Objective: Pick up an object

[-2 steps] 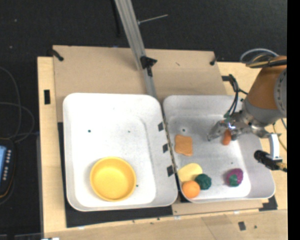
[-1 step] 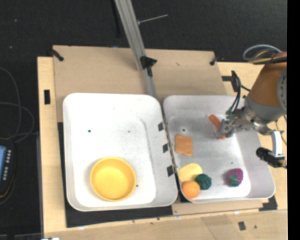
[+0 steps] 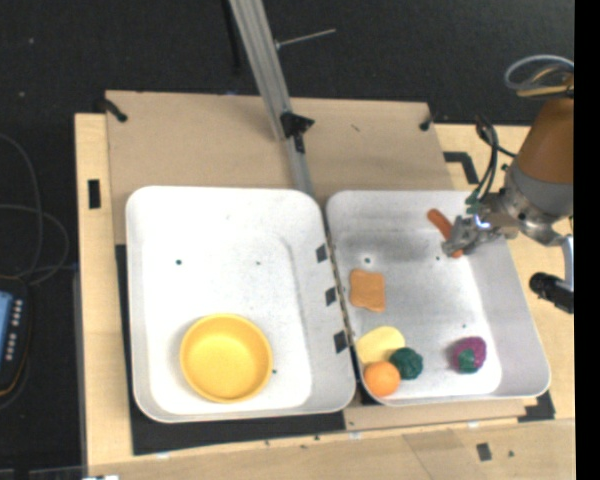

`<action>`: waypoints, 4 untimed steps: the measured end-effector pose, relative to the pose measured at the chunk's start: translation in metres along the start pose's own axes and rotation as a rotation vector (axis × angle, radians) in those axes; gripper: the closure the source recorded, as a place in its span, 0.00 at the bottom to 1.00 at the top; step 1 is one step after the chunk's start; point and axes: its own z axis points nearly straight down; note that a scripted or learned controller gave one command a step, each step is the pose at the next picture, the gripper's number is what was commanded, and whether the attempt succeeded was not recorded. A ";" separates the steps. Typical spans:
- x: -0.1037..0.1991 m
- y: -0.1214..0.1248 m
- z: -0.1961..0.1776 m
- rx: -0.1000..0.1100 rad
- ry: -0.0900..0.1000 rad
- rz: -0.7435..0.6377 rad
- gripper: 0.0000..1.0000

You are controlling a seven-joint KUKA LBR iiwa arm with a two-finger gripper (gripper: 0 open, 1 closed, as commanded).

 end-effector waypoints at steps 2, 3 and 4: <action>0.050 -0.016 -0.059 0.005 0.003 -0.003 1.00; 0.097 -0.029 -0.052 0.007 0.001 -0.002 1.00; 0.145 -0.036 -0.046 0.007 0.002 -0.002 1.00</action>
